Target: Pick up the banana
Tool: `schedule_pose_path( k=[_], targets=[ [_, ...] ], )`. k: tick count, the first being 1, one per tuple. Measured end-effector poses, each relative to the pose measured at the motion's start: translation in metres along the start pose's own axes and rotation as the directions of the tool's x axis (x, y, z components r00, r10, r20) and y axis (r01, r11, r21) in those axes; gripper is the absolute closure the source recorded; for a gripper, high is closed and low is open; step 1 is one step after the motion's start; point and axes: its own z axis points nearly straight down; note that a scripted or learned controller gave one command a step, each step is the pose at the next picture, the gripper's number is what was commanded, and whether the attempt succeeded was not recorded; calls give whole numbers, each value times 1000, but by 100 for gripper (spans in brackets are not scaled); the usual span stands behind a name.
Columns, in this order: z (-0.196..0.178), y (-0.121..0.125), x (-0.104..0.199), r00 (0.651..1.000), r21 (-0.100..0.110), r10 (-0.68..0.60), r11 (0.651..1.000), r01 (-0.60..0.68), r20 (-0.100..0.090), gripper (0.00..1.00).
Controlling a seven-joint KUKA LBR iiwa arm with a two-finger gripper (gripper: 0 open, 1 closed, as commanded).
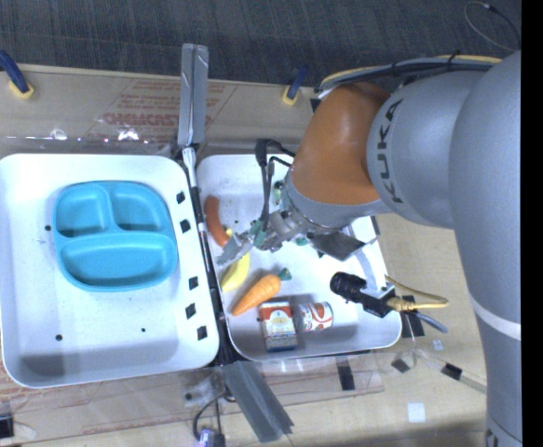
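Observation:
The yellow banana (236,273) lies in the right bin (373,335), close to its left wall, pointing up and to the right. My gripper (250,240) hangs low over the bin, just above the banana's upper end and very near it. The grey arm with its orange band covers the bin's upper right part. Nothing shows as lifted off the bin floor.
An orange carrot (257,291) lies right beside the banana, to its lower right. A red-brown sausage (215,220) sits by the left wall above the banana. A small can (294,319) and a box rest near the front wall. The left bin (29,343) holds a blue divided plate (115,234).

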Motion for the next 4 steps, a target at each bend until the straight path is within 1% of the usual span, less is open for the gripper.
schedule_pose_path(
  k=[1, 2, 3, 4],
  targets=[
    [-61, -64, -21, 976, -3, -219, 976, 219, 4, 0],
    [0, 13, -31, 954, -1, -300, 954, 300, 2, 0],
    [-10, 13, -32, 953, 0, -304, 953, 304, 3, 100],
    [-10, 13, -32, 953, 0, -304, 953, 304, 3, 0]
  ],
)
